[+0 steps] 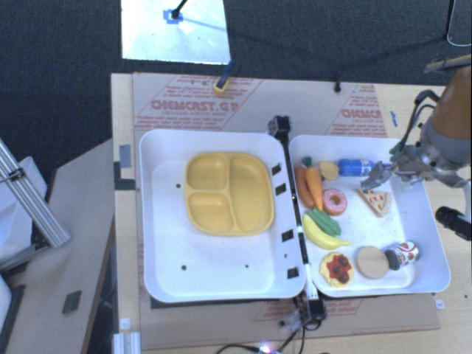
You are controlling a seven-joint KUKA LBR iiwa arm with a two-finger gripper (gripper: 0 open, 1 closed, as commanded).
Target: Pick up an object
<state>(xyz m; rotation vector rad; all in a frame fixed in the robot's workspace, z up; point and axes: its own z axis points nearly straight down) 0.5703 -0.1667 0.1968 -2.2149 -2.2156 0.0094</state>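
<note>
The right bin [431, 231] holds several toy foods. A blue bottle [354, 167] lies at its back, with a waffle-like slice [376, 201] in front of it. Further left are a pink donut [335, 201] and an orange carrot [313, 186]. A banana [323, 234] lies nearer the front. My gripper [391, 178] hangs over the back right of this bin, just right of the bottle and above the slice. Its fingers stand apart with nothing between them.
A yellow divided plate [228, 192] lies in the left bin [158, 220]. A small pizza [338, 268], a tan round disc [372, 262] and a red-and-white can [403, 254] sit along the right bin's front. A black divider [291, 198] runs between the bins.
</note>
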